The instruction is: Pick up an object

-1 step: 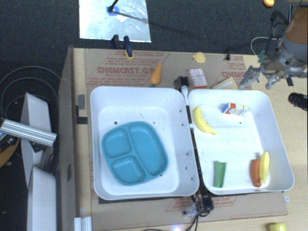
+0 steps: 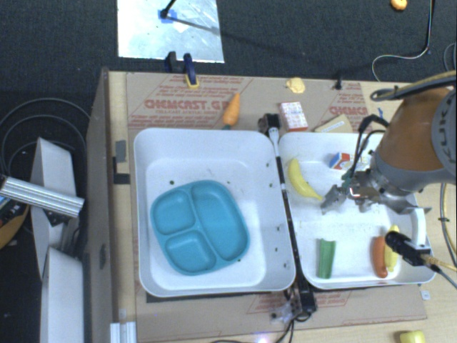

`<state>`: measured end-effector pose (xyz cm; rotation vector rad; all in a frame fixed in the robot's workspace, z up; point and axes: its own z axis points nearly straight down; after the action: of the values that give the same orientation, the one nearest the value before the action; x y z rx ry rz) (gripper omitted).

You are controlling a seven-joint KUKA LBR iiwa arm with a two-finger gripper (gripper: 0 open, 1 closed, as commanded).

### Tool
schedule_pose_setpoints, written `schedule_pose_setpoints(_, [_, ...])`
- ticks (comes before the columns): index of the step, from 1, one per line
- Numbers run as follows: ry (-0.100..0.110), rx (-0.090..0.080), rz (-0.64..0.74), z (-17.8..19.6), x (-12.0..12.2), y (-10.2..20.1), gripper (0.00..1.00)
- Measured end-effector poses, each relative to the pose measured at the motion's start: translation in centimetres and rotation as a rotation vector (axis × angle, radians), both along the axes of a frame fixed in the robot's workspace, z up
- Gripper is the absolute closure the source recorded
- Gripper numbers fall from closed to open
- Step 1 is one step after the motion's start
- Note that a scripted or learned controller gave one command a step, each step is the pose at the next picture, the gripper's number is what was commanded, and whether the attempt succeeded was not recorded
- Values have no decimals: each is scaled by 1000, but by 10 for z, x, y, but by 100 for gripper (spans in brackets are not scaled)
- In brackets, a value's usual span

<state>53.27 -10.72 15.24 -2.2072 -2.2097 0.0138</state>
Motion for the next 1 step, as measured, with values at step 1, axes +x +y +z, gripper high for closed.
schedule_pose_setpoints(1, [-13, -4, -1, -32, -49, 9, 0])
